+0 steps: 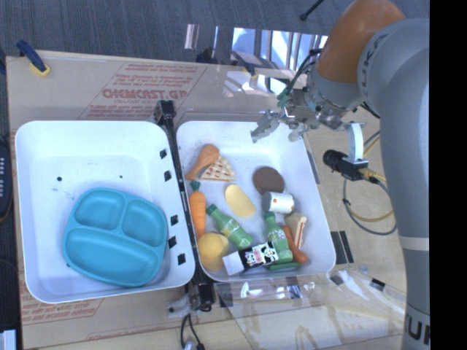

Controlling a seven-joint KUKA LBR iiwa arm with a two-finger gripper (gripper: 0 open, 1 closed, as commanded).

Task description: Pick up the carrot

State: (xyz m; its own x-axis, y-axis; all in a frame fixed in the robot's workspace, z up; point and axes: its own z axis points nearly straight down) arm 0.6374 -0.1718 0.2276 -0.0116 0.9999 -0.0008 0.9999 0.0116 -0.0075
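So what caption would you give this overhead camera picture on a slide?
Robot arm's gripper poised above the right bin of toy food, carrot lying by its left wall; blue tray in the left bin.

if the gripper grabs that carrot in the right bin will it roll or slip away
The carrot looks like smooth, rigid toy plastic, so it may slip between narrow fingers. Its round, tapered shape probably lets it roll, though the bin wall beside it and the green bottle close by could stop it. It is likely light for its size.
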